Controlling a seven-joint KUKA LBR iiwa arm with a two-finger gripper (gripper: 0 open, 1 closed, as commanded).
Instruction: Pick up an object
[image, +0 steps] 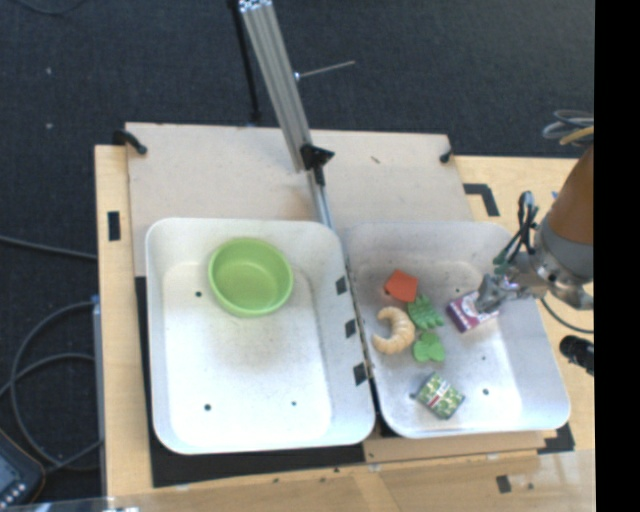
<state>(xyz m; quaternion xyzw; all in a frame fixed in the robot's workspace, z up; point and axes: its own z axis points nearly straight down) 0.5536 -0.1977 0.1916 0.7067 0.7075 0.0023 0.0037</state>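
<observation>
Dark speckled carpet surrounds a pale wooden bench (250, 170) that carries two shallow white plastic bins side by side; the left bin (250, 400) holds a round lime-green plastic bowl (250, 277) near its upper middle, standing upright and well apart from the walls; the right bin (520, 390) holds a scatter of small things: a red block (401, 286) towards the upper left, a tan croissant-shaped toy (394, 331) just below it, two green leafy pieces (427, 330) touching the croissant's right side, and a small green and white wrapped packet (439, 396) lower down, apart from the rest; a small purple and white carton (465, 314) lies tilted near the bin's right half; the grey arm with its orange band reaches in from the right, and its gripper (491, 298) sits right at the carton's upper right end, touching or overlapping it; whether the fingers are closed on the carton cannot be made out; a slanted metal rail (280, 80) rises from the bench's back edge.
</observation>
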